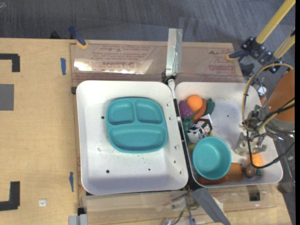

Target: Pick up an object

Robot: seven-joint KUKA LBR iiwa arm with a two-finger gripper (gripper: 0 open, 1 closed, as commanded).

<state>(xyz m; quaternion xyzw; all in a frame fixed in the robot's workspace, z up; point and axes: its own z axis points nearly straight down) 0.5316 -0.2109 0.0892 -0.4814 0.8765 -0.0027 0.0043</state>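
The right bin holds a pile of toys along its left side: an orange ball, purple grapes, a green piece and a black-and-white toy. A teal bowl sits at the front. A brown object lies by the front wall. My gripper hangs low over the bin's right side, wrapped in cables. A small orange object lies just in front of and below it, and whether they touch is unclear.
The left bin carries a teal divided plate. A metal strip stands behind the wall between the bins. Yellow rods and a clamp sit at the back right, near the arm.
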